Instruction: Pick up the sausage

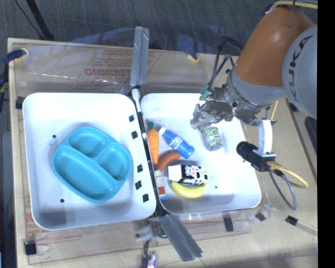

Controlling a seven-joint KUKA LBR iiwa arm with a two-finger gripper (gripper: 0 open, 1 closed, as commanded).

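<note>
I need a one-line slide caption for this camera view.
Claw above right bin; sausage lies beside carrot, not yet grasped.

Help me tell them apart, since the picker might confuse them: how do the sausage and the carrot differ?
The sausage is reddish-brown; the carrot is bright orange. The sausage is shorter and curved, lying aslant; the carrot is longer and straight, lying along the divider. The sausage lies beside the cow-patterned box; the carrot lies farther up the bin. Both lie flat in the right bin, touching.
</note>
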